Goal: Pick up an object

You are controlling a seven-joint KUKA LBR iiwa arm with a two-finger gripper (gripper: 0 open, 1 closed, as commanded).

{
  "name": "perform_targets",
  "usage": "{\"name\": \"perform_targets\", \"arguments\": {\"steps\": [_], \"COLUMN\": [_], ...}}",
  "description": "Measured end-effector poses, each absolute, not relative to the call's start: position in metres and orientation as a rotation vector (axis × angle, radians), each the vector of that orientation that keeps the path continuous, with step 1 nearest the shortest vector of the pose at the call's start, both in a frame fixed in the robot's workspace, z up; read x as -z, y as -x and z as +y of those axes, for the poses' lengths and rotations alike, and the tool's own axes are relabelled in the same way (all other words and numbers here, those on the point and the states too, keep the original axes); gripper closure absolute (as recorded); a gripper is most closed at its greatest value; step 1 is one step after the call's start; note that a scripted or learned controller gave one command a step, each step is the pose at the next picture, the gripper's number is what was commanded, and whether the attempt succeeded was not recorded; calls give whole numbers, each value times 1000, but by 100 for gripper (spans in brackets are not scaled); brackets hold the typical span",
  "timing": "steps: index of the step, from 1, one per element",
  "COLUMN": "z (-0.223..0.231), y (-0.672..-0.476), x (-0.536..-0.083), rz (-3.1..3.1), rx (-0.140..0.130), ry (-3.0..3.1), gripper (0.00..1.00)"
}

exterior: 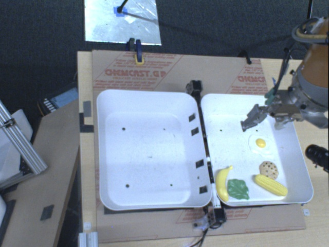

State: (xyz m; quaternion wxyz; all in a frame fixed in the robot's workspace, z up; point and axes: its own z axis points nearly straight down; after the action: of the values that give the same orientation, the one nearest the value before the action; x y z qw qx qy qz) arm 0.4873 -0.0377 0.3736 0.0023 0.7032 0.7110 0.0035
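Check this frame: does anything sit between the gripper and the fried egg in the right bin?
Nothing visible does. The gripper hangs over the right bin, and the fried egg lies just below it in the picture with bare bin floor between them. The cookie, corn cob, banana and green leaf lie nearer the camera.

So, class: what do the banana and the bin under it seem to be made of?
Banana: likely moulded plastic, a toy; its yellow is uniform and the surface smooth with a slight sheen. Right bin: probably thin formed plastic, white and matte, with rounded corners and a raised rim. Neither can be confirmed by look alone.
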Motion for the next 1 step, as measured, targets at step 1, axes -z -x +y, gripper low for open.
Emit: {"name": "perform_targets", "arguments": {"steps": [1], "z": [35], "y": [-487], "x": [-545], "rz": [2226], "rx": [-29], "ry": [-2198], "gripper": [0]}}
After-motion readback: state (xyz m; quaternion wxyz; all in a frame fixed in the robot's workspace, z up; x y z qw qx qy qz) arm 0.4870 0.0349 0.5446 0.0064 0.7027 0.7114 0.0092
